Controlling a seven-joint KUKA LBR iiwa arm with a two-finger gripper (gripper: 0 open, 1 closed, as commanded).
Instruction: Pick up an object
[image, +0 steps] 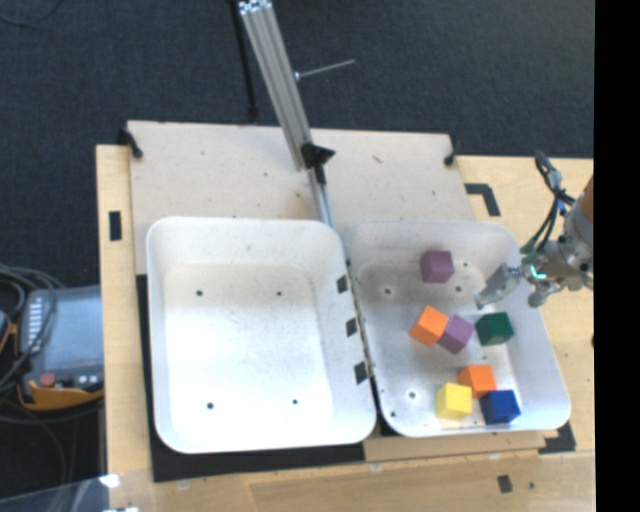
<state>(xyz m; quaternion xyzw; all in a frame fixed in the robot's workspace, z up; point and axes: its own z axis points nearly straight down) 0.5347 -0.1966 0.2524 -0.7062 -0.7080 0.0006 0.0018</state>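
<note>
We see two shallow white bins; the left bin (250, 330) sits far left of the jaws, its matte, speckled floor dotted with a few dark holes. The right bin (400, 400), same rounded plastic shape, lies under and to the left of the jaws and holds every candidate object. The gripper (517, 285) hangs over that bin's right rim, its metal fingers spread wide with nothing between them, so we judge the task barely begun: approach partly made, while descent, closing and lift are all left. The objects are small blocks, matte, cube-like with crisp edges, probably foam or painted wood. Nearest is the green block (494, 327), just below the jaws. The purple block (456, 333) and the orange block (431, 325) touch each other, below-left of the jaws. A second purple cube (436, 265) sits alone to the left, slightly above. Well below the jaws cluster a yellow block (454, 400), a smaller orange cube (479, 378) and a blue block (500, 406), packed tight together.
</note>
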